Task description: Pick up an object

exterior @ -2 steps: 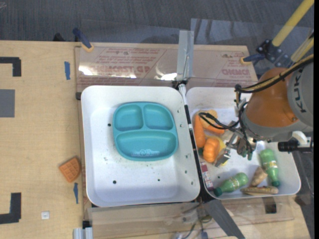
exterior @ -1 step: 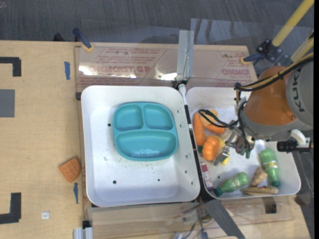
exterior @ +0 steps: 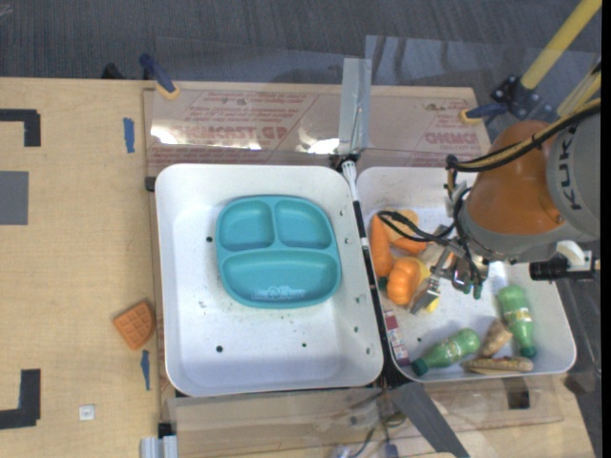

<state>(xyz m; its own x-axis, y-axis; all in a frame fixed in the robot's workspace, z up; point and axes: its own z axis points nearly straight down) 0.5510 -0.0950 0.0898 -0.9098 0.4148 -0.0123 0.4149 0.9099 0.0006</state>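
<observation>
Objects for picking lie in the right bin (exterior: 563,351): an orange carrot-like piece (exterior: 380,246) standing along the bin's left wall, a rounder orange fruit-like toy (exterior: 402,280) just below it, and another orange piece (exterior: 406,232) up beside them. A small yellow item (exterior: 427,301) sits at the round toy's lower right. Along the bin's lower edge, a green bottle (exterior: 449,349) lies on its side, with a tan, stick-like object (exterior: 498,363) just to its right. A second green bottle (exterior: 516,317) stands more upright near the right wall.

The end effector (exterior: 451,277) hangs over the middle of the right bin, just right of the round orange toy and above the yellow item. Its metal parts are tangled with cables, and whether it is spread or closed cannot be told; nothing is clearly seen gripped.

The arm (exterior: 520,184), with its orange band, reaches in from the right over the bin's upper part.

The left bin (exterior: 181,256) holds a teal divided plate (exterior: 277,251), lying flat near its centre. On the wooden tabletop (exterior: 67,256), left of the bins, rests a small orange waffle-like toy (exterior: 135,323).
</observation>
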